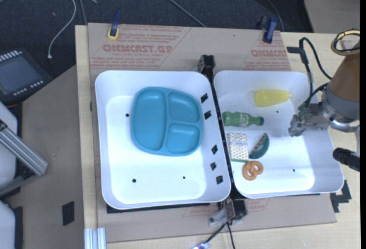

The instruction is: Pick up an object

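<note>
Now gripper (298,123) over right bin (320,182), finger state unclear; should descend squarely onto yellow object (271,97).

I see even, bright overhead light, white bins (114,173) close to blown out, soft faint shadows under the blue plate (166,122), dark floor (34,19) dim by contrast, mild softness throughout, arm (346,93) slightly blurred at right
</note>
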Controlling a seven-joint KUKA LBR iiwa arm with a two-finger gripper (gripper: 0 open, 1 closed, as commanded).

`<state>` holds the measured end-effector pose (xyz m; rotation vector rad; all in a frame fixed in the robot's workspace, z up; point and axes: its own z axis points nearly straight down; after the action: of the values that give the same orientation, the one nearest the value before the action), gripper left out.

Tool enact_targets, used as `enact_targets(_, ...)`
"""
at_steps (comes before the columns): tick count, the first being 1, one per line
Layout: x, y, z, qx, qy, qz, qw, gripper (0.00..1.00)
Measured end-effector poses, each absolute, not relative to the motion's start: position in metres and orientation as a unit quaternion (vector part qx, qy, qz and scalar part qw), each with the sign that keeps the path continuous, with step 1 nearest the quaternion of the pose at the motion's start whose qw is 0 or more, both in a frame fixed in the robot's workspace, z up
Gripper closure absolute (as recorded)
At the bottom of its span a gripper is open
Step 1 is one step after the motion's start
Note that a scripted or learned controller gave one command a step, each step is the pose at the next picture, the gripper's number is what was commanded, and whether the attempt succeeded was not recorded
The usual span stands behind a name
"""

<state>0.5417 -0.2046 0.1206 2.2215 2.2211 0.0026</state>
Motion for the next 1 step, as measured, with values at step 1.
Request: enact_targets(1, 0.5467, -0.2089, 0.1843, 0.707, 0.707, 0.0017, 0.004, 1.0)
